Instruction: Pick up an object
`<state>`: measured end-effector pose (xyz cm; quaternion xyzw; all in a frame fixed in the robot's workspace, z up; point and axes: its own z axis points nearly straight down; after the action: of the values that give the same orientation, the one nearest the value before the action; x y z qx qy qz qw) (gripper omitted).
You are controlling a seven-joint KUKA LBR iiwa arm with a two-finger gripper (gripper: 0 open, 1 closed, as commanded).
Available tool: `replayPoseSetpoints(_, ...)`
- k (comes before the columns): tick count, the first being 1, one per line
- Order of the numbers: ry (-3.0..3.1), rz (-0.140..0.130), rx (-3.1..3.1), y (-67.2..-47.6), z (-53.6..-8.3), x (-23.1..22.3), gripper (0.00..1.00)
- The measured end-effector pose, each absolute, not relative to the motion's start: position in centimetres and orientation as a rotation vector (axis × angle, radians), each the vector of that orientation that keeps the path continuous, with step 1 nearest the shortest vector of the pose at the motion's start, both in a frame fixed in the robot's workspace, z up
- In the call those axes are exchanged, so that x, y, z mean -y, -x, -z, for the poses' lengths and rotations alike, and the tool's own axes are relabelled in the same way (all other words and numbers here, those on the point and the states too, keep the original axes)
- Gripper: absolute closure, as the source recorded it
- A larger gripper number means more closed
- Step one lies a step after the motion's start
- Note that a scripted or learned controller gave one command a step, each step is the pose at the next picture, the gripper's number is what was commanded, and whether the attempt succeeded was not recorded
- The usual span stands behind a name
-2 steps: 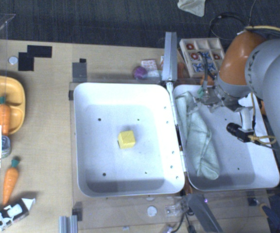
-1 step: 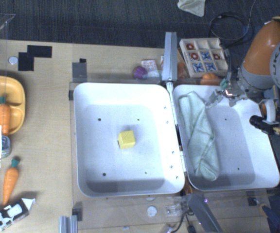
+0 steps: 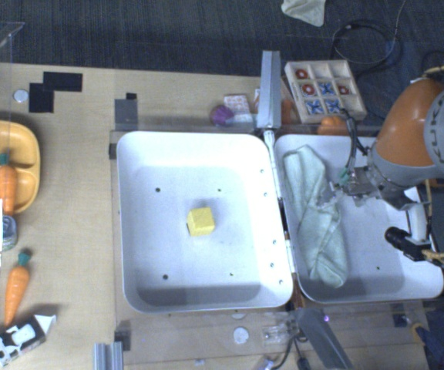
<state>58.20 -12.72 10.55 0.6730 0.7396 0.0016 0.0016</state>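
The arm (image 3: 426,133) reaches in from the right, its orange band above the wrist, and sets the gripper (image 3: 338,190) low inside the right bin (image 3: 391,280). The gripper sits right at the pale cloth (image 3: 314,214), which lies crumpled along that bin's left side, running from above the gripper down past it toward the bin's near wall. The cloth touches or lies just beside the gripper's tip, and a fold of it appears drawn up toward the tip. Whether the gripper is released or clenched cannot be told from this view, nor whether any cloth is between its tips.

Well to the gripper's left, across the divider, the left bin (image 3: 141,206) holds a small yellow block (image 3: 200,221) near its middle, apart from every wall.

Beyond the gripper, past the bins' far edge, a tic-tac-toe board (image 3: 324,89) lies tilted on the bench, with a small purple object (image 3: 222,115) farther left of it. Far to the gripper's left, a yellow tray (image 3: 21,149) rests at the bench edge with a toy carrot (image 3: 5,187) on it, and a second carrot (image 3: 16,281) lies below it.
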Motion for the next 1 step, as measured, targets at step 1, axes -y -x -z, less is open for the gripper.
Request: replayPoseSetpoints(1,-2.111,-0.015,-2.31,-58.93,-9.17,8.66,0.0)
